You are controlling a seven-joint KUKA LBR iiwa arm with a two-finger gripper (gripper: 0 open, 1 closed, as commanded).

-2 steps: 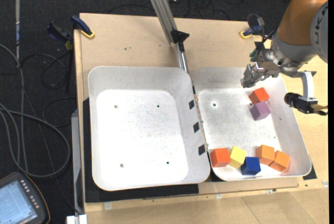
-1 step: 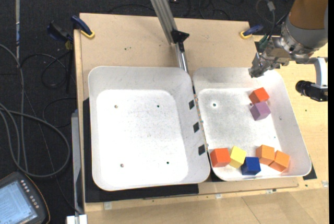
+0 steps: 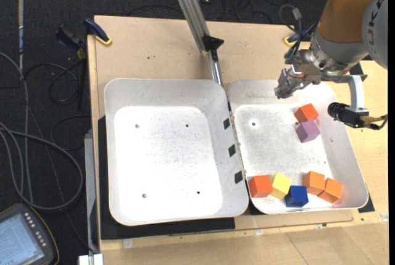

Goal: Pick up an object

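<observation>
The gripper (image 3: 285, 89) hangs over the back edge of the right bin (image 3: 345, 152), at the end of the grey arm with its big orange band (image 3: 349, 7). It is small and dark from up here, so you cannot tell how wide it is or if it has anything in it. Just in front of it, inside the right bin, sits an orange block (image 3: 305, 113), and a purple block (image 3: 307, 131) is touching that one on the near side. Along the front wall of the same bin there is a row of blocks: an orange one (image 3: 260, 185), a yellow one (image 3: 281, 185), a blue one (image 3: 297, 196), and two more orange ones (image 3: 314, 182) (image 3: 332, 189) close together. The left bin (image 3: 123, 134) sits beside it on the tan bench (image 3: 148, 47)
</observation>
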